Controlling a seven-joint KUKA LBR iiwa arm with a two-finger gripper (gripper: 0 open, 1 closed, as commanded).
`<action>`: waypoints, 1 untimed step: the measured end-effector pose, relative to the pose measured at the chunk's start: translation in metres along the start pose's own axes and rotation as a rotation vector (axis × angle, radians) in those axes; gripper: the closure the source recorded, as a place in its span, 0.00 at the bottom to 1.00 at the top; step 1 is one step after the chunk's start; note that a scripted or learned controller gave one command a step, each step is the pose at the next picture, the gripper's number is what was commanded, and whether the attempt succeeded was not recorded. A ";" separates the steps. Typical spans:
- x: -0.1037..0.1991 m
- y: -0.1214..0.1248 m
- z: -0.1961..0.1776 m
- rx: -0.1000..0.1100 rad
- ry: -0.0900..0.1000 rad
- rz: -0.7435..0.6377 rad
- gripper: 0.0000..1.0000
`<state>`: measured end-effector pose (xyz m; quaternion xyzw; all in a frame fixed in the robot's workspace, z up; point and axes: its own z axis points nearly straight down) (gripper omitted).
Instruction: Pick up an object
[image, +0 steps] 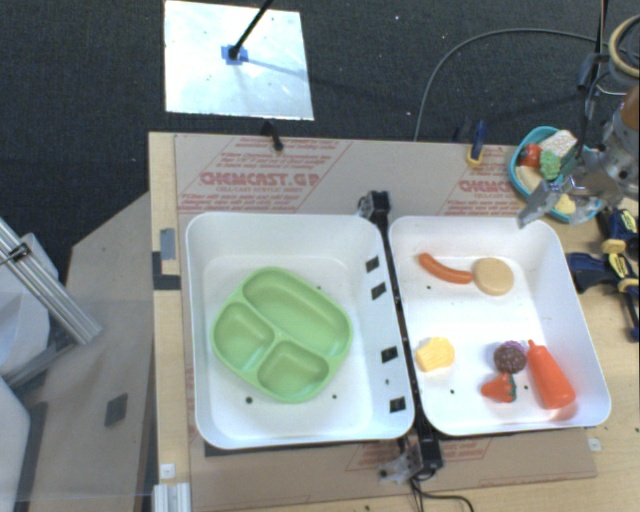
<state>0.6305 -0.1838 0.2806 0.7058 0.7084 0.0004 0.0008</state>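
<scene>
Arm: reaches in at the upper right, above the far right corner of the right bin (570, 290).
Tool (548, 200): hangs over that corner; whether it grips anything I cannot tell.
Right bin contents: sausage (444, 268) touching a tan round piece (493, 276) at the back; yellow piece (434, 354) near the divider; purple ball (510, 355), strawberry (499, 388) and orange bottle (550, 375) clustered at the front.
Left bin (215, 250): holds a green divided plate (281, 335).
Beyond the bin: blue bowl (530, 165) of toy food on the desk (300, 170).

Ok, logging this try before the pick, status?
Gripper above right bin's far corner, nothing held. Hot dog, carrot and others lie untouched. Nothing in the way.
</scene>
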 end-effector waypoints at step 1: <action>0.000 0.001 -0.012 -0.004 -0.001 -0.004 1.00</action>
